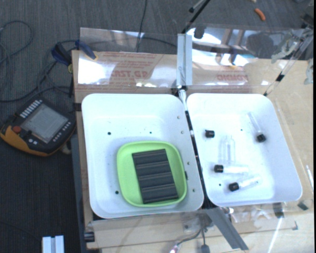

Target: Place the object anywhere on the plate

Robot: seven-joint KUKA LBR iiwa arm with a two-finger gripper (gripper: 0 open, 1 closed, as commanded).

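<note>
Already, as far as I can judge from my screen, the task looks done or close to it: a dark grey ribbed block [155,176] lies flat on the green plate [125,157], well inside its rim and covering most of the plate's middle, its long side running roughly from 12 to 6 o'clock. The plate itself sits in the left white bin [95,120], toward that bin's 6 o'clock edge. I take the block to be the object named in the task, though I cannot be sure, since the right white bin [284,141] holds other candidates: several clear vials [229,149] lying near its centre and toward 5 o'clock, and small black caps [209,134] scattered around them, one at about 9 o'clock and another [260,137] toward 2 o'clock. None of those touches the plate. If the block is the object, nothing is left but to confirm the placement. As for the gripper, I cannot tell its state from this feed, nor whether it is touching anything.
</note>
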